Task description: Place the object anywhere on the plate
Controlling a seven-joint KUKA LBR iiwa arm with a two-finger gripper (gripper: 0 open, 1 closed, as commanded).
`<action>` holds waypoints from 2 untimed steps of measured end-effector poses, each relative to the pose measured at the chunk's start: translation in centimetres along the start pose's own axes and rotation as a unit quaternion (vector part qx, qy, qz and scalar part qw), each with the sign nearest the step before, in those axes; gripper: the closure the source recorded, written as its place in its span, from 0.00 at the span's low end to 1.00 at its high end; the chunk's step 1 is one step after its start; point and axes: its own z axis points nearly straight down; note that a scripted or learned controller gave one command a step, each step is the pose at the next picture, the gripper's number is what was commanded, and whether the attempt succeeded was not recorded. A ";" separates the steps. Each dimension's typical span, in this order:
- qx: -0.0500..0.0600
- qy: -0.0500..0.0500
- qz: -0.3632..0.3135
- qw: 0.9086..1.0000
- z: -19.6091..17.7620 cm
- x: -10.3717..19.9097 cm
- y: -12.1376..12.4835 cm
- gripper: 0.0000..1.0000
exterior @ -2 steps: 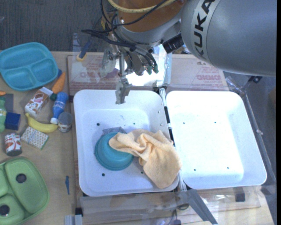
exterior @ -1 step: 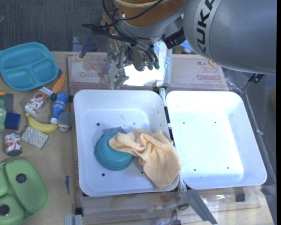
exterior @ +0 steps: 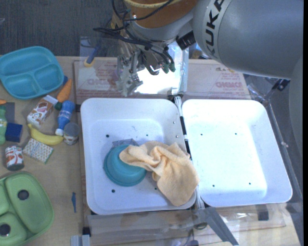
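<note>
1. Hand (exterior: 129,77) first: it hangs at twelve o'clock in the view, above the far rim of the left bin (exterior: 91,144), with cables around it; its thin metal fingers point down and nothing shows between them; whether they are spread or closed I cannot tell from this slant.
2. Arm (exterior: 255,33): the grey body fills the one to two o'clock corner, with the orange band (exterior: 154,9) just above the wrist.
3. Bins: two shallow white ones side by side on the counter (exterior: 57,182); the right bin (exterior: 231,149) lies at three o'clock.
4. Yellow cloth (exterior: 168,173): crumpled, at about six o'clock in the left bin; its long axis runs from ten o'clock to five o'clock; its upper left corner is draped over the plate's right edge, touching it.
5. Blue plate (exterior: 118,170): small and round, at the seven o'clock side of the left bin, partly covered by the cloth.
6. Judgement: if the cloth is the object, it already lies partly on the plate; the relation that counts is that both cloth and plate lie toward six o'clock from the hand, well apart from it, so the reach would go straight toward the near edge.
7. Clutter: a blue tray (exterior: 31,72), a banana (exterior: 44,136) and a green tray (exterior: 21,206) lie on the counter at nine o'clock.
</note>
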 end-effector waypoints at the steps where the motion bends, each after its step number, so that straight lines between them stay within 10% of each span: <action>1: 0.000 0.000 0.000 1.000 0.0 0.0 0.0 0.00; 2: 0.000 0.000 0.000 1.000 0.0 0.0 0.0 0.00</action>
